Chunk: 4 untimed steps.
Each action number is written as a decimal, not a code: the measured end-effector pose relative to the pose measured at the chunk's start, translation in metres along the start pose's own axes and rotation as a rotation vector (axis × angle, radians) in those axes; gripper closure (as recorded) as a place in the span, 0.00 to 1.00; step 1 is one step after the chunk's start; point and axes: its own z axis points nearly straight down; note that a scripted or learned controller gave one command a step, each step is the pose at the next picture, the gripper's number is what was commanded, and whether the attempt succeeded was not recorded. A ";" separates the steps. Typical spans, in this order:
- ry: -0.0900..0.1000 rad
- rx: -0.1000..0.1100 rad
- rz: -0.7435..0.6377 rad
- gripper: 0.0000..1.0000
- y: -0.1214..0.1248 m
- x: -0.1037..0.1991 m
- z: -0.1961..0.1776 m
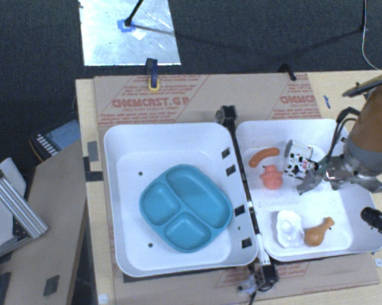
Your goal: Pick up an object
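The right bin [346,128] holds several small items. An orange sausage [263,156] lies near its far left, with a pink figure [271,177] just in front of it. A black-and-white spotted toy [299,162] sits beside them. Near the front lie a white piece [288,228] and a brown drumstick [318,231]. My gripper [308,183] reaches in from the right, low over the bin's middle. It sits just below the spotted toy and to the right of the pink figure. I see nothing held in it.
The left bin [123,160] holds a blue divided plate [185,207]. A black divider with clips [240,178] runs between the bins. The grey and orange arm [372,136] covers the right bin's right side. A black part of the arm [378,219] lies over the front right corner.
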 end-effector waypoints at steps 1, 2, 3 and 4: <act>0.000 0.000 -0.001 0.00 0.000 0.000 0.052; -0.002 -0.006 -0.001 1.00 0.001 0.000 0.039; -0.003 -0.010 -0.003 1.00 0.004 0.000 -0.026; -0.002 -0.010 -0.004 1.00 0.010 0.006 -0.072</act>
